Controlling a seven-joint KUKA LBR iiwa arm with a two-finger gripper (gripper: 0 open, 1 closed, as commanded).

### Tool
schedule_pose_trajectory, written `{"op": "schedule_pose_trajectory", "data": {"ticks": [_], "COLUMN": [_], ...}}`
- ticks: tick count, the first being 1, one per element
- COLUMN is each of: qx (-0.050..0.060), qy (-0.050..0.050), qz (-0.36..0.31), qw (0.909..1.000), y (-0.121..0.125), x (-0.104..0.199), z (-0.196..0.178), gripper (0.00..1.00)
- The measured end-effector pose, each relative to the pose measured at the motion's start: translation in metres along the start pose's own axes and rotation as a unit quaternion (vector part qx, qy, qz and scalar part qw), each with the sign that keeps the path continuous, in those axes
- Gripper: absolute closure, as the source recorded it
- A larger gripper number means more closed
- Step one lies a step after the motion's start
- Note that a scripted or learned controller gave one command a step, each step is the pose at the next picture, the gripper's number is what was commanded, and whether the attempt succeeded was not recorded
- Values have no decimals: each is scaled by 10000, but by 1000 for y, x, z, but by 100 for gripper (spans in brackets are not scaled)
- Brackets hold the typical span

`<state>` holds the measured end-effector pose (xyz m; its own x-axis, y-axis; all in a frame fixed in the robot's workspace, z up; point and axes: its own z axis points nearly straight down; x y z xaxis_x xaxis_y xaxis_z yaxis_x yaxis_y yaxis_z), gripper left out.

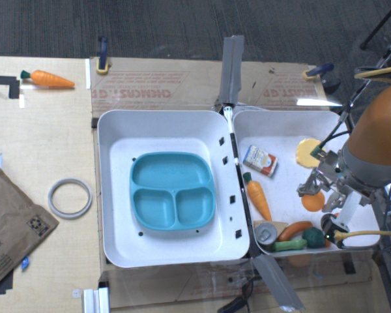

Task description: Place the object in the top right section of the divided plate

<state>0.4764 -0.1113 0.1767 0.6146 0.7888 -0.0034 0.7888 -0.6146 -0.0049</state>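
Note:
A blue divided plate (173,190) lies in the left white bin (111,175), with one wide section at the top and two smaller ones below. My gripper (317,189) hangs over the right side of the right bin (280,132), directly above a small orange round object (311,203). Whether it touches that object I cannot tell. A carrot (259,201) lies near the divider, with a small white and red box (260,160) above it. A yellow disc (307,152) sits just behind the gripper.
A grey can (265,233), a red-orange sausage shape (295,229) and a green item (303,242) crowd the right bin's front edge. Outside the bins at the left lie another carrot (47,79), a tape ring (70,197) and a cardboard box (10,230).

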Motion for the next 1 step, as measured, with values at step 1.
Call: {"op": "schedule_pose_trajectory", "data": {"ticks": [1], "qx": [-12], "qy": [11], "qz": [-156], "qw": [9999], "y": [37], "x": [18], "z": [85], "gripper": [100]}}
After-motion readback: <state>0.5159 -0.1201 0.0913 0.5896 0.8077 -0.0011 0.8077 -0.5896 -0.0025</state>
